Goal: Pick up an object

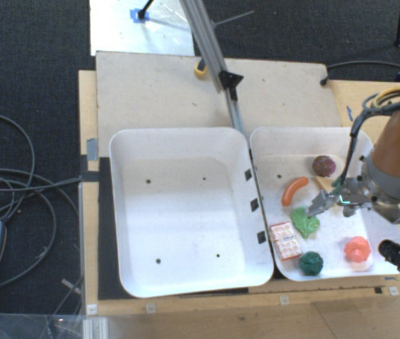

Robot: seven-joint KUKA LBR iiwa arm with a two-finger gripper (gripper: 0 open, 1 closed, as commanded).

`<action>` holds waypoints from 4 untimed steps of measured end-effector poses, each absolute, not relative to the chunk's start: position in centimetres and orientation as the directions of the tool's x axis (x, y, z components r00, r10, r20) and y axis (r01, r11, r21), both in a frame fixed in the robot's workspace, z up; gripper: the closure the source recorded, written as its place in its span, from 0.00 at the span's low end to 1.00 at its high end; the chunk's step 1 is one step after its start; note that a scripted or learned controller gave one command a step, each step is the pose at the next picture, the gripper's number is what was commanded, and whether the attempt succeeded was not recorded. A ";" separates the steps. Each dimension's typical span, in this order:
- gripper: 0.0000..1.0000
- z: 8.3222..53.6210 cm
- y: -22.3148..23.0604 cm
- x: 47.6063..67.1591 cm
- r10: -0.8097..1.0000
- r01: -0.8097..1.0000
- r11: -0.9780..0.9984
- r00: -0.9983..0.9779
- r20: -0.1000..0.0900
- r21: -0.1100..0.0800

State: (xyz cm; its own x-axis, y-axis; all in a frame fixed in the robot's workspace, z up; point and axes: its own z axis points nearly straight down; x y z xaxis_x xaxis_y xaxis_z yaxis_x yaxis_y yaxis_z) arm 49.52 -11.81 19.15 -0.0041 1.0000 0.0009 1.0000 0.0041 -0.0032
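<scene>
Lying in the right bin (271,147), the green leaf-shaped object (304,224) sits just under the end effector (321,205) (whether it is released or clenched, I cannot tell). Around it lie an orange sausage (294,190), a maroon ball (324,165), a patterned box (285,240), a dark green ball (311,263) and a red object (357,250). Beside it on the table (157,90), the left bin (179,210) offers open floor.

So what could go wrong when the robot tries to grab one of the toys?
1. The gripper is right above the green leafy toy, with the orange sausage close by, so it might bump one while reaching for the other.
2. The leafy toy lies flat, so the gripper may slide off it.
3. The small box sits by the right bin's wall, leaving little room there.
</scene>
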 end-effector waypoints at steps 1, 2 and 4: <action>0.00 19.3 -11.8 49.6 1.000 1.000 0.001 -0.001 0.001 0.001; 0.00 15.0 -11.9 50.2 1.000 1.000 0.000 0.000 0.001 -0.003; 1.00 11.2 -11.9 50.4 1.000 1.000 0.000 0.000 0.000 0.005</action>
State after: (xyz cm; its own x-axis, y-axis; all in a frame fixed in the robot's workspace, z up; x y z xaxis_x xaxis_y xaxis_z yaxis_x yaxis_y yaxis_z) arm 50.39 -11.92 11.24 -0.0002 1.0000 0.0001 1.0000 0.0002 0.0052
